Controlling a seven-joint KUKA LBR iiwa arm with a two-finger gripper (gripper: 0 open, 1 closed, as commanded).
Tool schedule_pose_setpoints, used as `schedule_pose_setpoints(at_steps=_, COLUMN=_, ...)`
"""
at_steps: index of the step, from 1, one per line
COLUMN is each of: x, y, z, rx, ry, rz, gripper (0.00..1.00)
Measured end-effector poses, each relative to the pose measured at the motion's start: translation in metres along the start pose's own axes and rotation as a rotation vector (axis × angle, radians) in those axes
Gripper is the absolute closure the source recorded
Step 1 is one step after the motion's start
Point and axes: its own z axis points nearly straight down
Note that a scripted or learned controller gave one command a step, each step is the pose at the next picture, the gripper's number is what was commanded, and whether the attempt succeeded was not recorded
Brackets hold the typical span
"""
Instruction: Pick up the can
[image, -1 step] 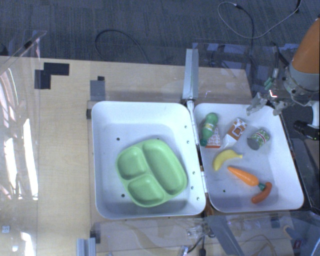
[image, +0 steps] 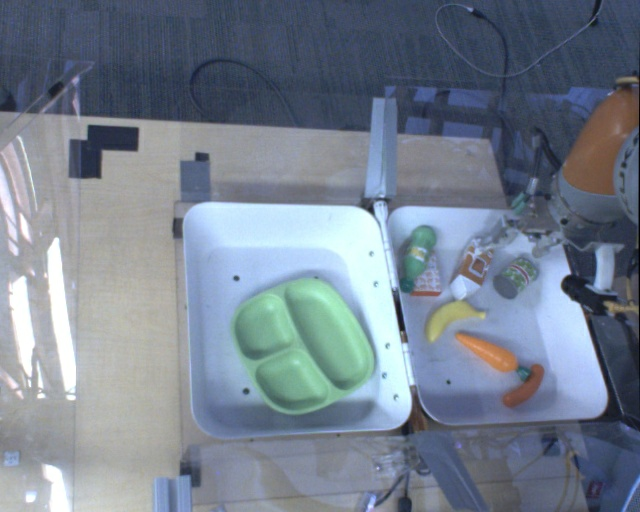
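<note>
Two white bins sit side by side on the counter (image: 120, 330); the gripper (image: 530, 222) hangs over the far right part of the right bin (image: 570, 395), under the grey arm (image: 605, 150) with its orange band.

Item, can (image: 515, 276): small, grey-green, lying tipped on the bin floor just below and slightly left of the gripper, apart from it. Not held.

Item, carton (image: 477, 265): orange and white, just left of the can and very near it, lower left of the gripper.

Item, green bottle (image: 419, 258): further left of the gripper, against the bin's left wall.

Item, banana (image: 452, 320); item, carrot (image: 488, 352); item, sausage (image: 524, 385): all below the gripper, nearer me, clear of the can.

Item, green divided plate (image: 303, 345): in the left bin (image: 210, 240), well off to the gripper's left.

Handling note, as I judge it: the descent should come straight down over the can's rounded body, with the jaws across its narrow width and turned so neither one catches the carton alongside. A tilted can may roll, so a centred, low grip seems wise.

Hard to make out: the gripper is a tangle of pale metal against the bin wall, and I cannot tell whether it is spread or closed. The arm is cut off at the right edge. The can's label is too small to read.
</note>
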Motion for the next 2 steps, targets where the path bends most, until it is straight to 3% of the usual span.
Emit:
schedule_pose_setpoints(at_steps=1, x=-0.001, y=-0.058, z=0.028, rx=0.022, ry=0.006, rz=0.0, gripper=0.0)
schedule_pose_setpoints(at_steps=2, x=-0.001, y=-0.054, z=0.015, rx=0.015, ry=0.005, rz=-0.004, gripper=1.0)
